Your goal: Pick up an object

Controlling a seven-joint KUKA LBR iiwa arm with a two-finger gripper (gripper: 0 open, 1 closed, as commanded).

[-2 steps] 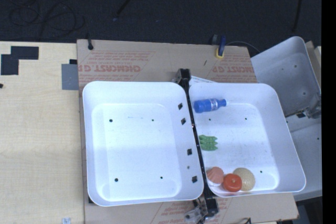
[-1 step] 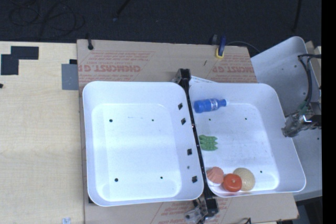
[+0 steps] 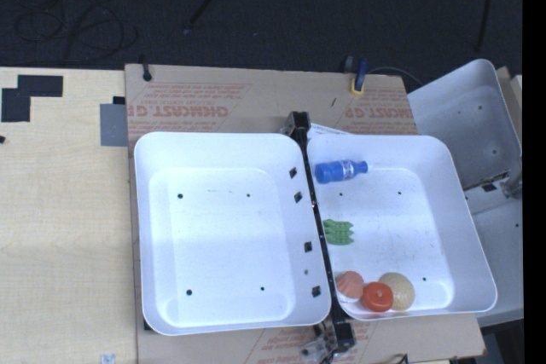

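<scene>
The right white bin (image 3: 465, 222) holds several small objects. A blue bottle (image 3: 341, 171) lies on its side near the bin's far left corner, with its cap toward the right. By the left wall, about halfway down, sits a small green ridged item (image 3: 338, 232). Three round pieces cluster in the near corner: a pink one (image 3: 348, 283), a red one (image 3: 377, 297) and a tan one (image 3: 398, 289), all touching or nearly touching.
The left white bin (image 3: 153, 183) stands beside the right one, joined by a black clip strip (image 3: 311, 217). Both rest on brown cardboard (image 3: 213, 102). A grey metal panel (image 3: 465, 111) slants at the far right. A blue and yellow clamp (image 3: 359, 75) sits at the cardboard's back edge.
</scene>
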